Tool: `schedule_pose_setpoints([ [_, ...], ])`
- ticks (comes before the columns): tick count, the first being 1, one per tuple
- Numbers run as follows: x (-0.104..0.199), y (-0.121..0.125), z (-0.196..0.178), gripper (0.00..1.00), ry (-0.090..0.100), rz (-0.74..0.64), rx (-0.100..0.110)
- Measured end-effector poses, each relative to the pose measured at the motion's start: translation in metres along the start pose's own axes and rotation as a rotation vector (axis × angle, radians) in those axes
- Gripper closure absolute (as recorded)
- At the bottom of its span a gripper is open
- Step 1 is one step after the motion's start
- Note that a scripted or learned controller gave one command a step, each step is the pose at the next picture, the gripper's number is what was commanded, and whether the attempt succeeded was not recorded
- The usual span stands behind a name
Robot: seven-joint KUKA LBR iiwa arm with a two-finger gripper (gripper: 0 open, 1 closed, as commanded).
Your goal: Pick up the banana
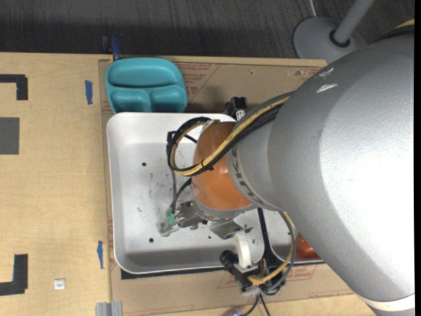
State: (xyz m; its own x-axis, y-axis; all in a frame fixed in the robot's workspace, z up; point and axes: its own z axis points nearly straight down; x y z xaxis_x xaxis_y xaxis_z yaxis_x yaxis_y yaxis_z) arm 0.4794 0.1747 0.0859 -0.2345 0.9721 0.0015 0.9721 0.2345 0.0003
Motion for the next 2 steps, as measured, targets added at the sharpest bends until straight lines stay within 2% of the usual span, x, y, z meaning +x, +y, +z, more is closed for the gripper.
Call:
schedule_pose_setpoints([
  [1, 0.038, 0.032, 0.000, 0.00, -0.001, 0.305, -0.002],
  [2, 0.049, 0.011, -0.093, 0.00, -0.002, 0.661, 0.002],
])
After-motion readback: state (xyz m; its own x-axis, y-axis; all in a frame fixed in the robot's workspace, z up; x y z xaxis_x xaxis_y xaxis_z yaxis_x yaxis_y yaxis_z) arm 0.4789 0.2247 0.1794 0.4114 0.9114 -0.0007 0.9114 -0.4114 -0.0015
